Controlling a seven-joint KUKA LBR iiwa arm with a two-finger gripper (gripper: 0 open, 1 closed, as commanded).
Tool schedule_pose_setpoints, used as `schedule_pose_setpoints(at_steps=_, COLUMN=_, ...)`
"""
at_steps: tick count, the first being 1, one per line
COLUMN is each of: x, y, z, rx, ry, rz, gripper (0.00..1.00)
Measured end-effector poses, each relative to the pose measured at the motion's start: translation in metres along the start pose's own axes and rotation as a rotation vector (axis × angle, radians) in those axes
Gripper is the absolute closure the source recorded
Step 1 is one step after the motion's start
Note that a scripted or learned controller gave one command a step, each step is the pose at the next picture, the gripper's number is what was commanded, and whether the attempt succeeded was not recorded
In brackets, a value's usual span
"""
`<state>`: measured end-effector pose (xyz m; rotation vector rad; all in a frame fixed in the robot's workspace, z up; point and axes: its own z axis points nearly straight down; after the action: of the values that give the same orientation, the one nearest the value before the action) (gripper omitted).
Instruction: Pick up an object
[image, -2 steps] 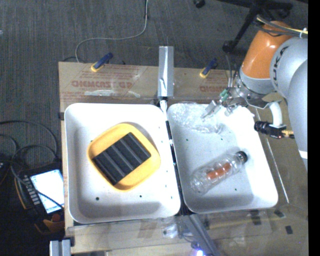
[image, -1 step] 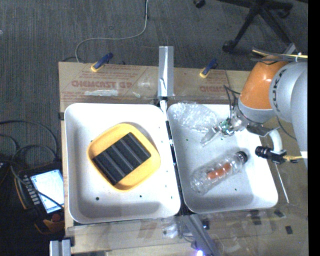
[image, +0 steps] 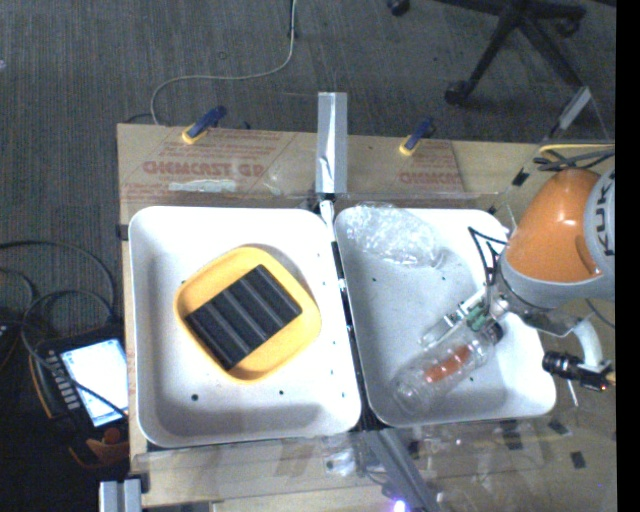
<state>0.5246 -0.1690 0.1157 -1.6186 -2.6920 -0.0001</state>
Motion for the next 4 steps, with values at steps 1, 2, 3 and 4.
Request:
schedule_pose_setpoints(at_steps=1, x=-0.050, y=0.014, z=-0.003, rx=-0.001, ry=-0.001, rz=0.164, gripper=0.00)
schedule_pose_setpoints(at_steps=2, x=-0.004, y=-0.048, z=-0.080, rx=0.000, ry=-0.001, rz=0.012, gripper=0.00)
schedule_pose_setpoints(at_steps=3, x=0.001, y=-0.018, z=-0.010, rx=-0.001, ry=0.000, rz=0.072, gripper=0.00)
schedule_pose_setpoints(at_steps=4, x=0.032, y=-0.020, z=0.024, rx=-0.010, ry=-0.013, rz=0.034, gripper=0.00)
